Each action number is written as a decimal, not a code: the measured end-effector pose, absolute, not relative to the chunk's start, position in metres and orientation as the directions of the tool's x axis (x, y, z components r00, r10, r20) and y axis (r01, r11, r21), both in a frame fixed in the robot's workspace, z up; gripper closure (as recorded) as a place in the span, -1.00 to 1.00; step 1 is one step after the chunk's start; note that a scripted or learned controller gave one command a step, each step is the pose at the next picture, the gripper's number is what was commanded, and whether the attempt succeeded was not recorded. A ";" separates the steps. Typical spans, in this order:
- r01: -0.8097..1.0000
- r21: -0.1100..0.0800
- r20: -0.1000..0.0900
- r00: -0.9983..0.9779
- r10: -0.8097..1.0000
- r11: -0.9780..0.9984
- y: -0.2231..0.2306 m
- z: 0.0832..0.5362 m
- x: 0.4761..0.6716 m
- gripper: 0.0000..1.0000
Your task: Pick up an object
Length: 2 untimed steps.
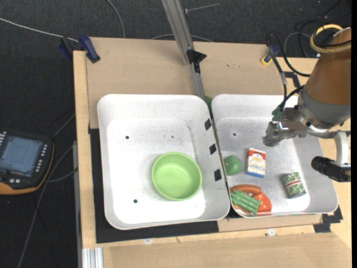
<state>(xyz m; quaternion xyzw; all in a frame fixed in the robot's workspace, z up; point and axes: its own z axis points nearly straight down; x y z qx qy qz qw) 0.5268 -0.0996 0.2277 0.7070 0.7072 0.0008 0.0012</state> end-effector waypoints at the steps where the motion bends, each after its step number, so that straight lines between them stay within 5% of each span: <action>1: 1.000 0.001 0.000 0.000 1.000 0.000 -0.100 0.235 0.527 1.00; 2: 1.000 0.001 0.000 0.000 1.000 0.000 -0.050 0.244 0.536 1.00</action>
